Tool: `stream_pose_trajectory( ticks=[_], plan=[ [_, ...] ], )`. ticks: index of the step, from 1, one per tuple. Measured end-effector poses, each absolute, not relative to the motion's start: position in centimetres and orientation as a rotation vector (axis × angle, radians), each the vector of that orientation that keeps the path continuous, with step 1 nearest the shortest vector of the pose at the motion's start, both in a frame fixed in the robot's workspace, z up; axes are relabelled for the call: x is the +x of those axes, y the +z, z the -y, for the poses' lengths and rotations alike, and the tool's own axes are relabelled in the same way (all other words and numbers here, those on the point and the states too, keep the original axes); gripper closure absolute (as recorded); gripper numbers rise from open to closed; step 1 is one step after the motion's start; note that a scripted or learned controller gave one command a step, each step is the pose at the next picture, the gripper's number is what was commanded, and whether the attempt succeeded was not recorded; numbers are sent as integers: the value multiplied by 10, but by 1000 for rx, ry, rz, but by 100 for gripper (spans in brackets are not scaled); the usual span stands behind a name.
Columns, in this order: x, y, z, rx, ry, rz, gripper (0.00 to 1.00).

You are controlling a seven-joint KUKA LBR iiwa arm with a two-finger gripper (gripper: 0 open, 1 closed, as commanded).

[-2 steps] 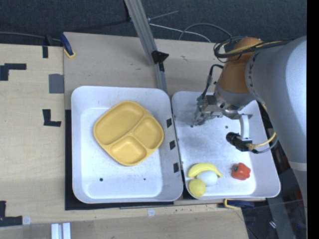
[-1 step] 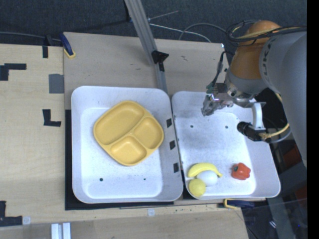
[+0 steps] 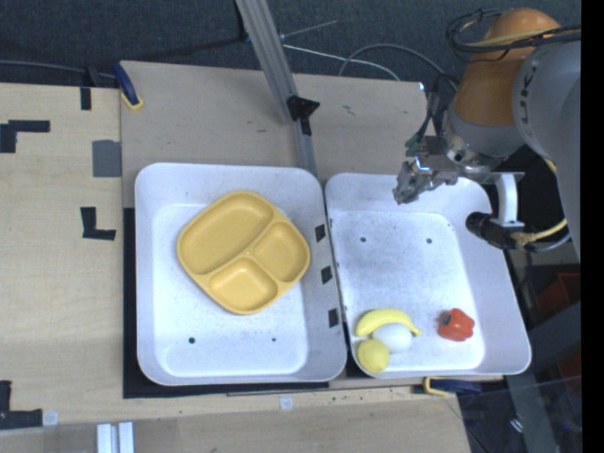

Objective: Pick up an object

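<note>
My gripper (image 3: 409,189) hangs over the far rim of the right bin (image 3: 425,262), with nothing visible between its fingers. At the near edge of that bin lie a yellow banana (image 3: 385,322), a white egg-like ball (image 3: 400,339) and a yellow lemon (image 3: 373,355), all touching. A small red pepper (image 3: 456,325) sits to their right. A yellow divided plate (image 3: 243,251) rests in the left bin (image 3: 160,347).
A grey metal post (image 3: 274,59) slants across the bench behind the bins. Blue clamp (image 3: 129,87) at the far left corner of the bench. The arm's orange band (image 3: 495,64) is at the upper right.
</note>
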State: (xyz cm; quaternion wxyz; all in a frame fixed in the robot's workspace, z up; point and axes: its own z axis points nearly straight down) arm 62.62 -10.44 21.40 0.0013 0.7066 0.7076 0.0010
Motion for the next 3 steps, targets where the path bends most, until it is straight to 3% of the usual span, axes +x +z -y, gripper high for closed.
stream_pose_trajectory(
  ticks=[2,3],
  plan=[
    [617,226,2,2214,2,-2231,100],
    [629,230,-52,2214,2,-2231,100]
  ],
)
